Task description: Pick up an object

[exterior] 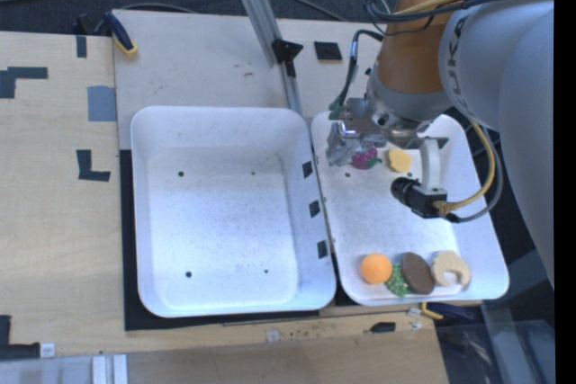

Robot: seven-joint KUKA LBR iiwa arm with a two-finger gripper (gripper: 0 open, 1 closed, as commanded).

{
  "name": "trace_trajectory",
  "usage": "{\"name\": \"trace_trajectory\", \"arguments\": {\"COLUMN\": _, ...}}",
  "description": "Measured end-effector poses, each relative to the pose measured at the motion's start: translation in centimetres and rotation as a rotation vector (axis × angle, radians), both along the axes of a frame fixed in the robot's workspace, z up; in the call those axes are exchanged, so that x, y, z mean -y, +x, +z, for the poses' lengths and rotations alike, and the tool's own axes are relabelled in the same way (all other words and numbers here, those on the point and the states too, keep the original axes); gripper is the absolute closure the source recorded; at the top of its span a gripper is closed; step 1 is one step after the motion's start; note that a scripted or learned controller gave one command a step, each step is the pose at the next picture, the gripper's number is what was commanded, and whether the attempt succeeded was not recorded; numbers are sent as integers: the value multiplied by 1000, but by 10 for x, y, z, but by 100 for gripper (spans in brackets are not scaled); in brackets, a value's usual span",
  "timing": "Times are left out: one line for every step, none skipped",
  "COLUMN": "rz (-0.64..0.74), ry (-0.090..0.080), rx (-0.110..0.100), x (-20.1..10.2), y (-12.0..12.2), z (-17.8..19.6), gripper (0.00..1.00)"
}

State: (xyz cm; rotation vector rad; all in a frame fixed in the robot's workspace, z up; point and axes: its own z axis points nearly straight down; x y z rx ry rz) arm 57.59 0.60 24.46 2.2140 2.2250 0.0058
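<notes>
Fingers (345, 144) are hanging low in your right bin (477, 234), their opening impossible to tell; a purple object (364, 160) is lying just beside them, nothing visibly gripped.

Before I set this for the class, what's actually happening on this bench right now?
A grey robot arm reaches in from the right, its end effector low over the far end of the right-hand bin. Just beside it lie a small purple-and-green item and a yellow piece. Whether anything is grasped can't be told from here. At the near end of that bin sit an orange ball, a brown oval piece over something green, and a pale ring-shaped item. The left-hand bin sits alongside.
</notes>
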Motion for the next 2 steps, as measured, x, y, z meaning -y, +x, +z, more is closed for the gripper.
{"name": "trace_trajectory", "arguments": {"rz": -10, "ry": -2, "rx": 0, "x": 76, "y": -18, "z": 64, "gripper": 100}}
{"name": "trace_trajectory", "arguments": {"rz": 0, "ry": -1, "rx": -14, "x": -8, "y": -28, "z": -60, "gripper": 100}}
